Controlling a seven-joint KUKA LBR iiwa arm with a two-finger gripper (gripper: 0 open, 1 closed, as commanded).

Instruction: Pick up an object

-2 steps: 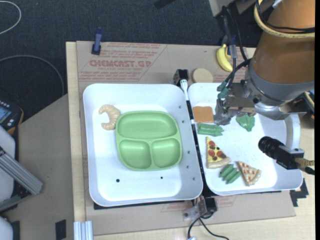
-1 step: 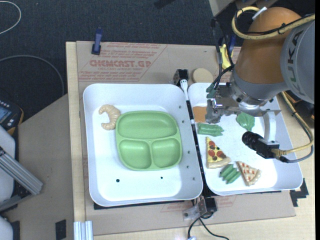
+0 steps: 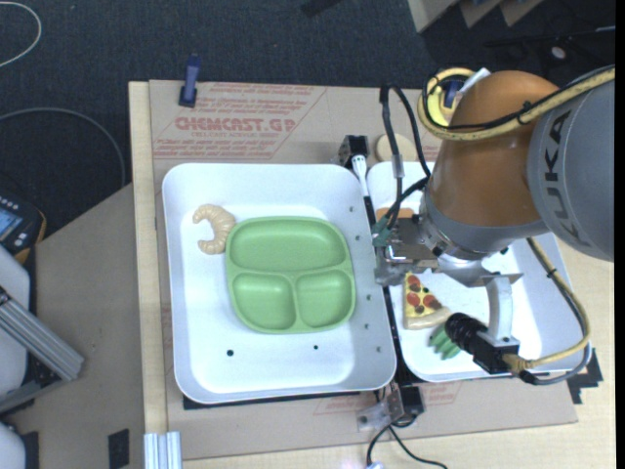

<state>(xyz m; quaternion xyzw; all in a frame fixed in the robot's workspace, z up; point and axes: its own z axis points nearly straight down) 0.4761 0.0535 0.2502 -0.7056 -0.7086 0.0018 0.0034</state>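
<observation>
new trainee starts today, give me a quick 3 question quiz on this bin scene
1. True or false: the green divided plate lies in the left bin.
2. Which toy touches the plate's upper left edge? A) croissant B) pizza slice C) green toy
3. Fill in: the pizza slice lies in the ___ bin, below the arm's wrist.

Key: 1 true; 2 A; 3 right.
</observation>
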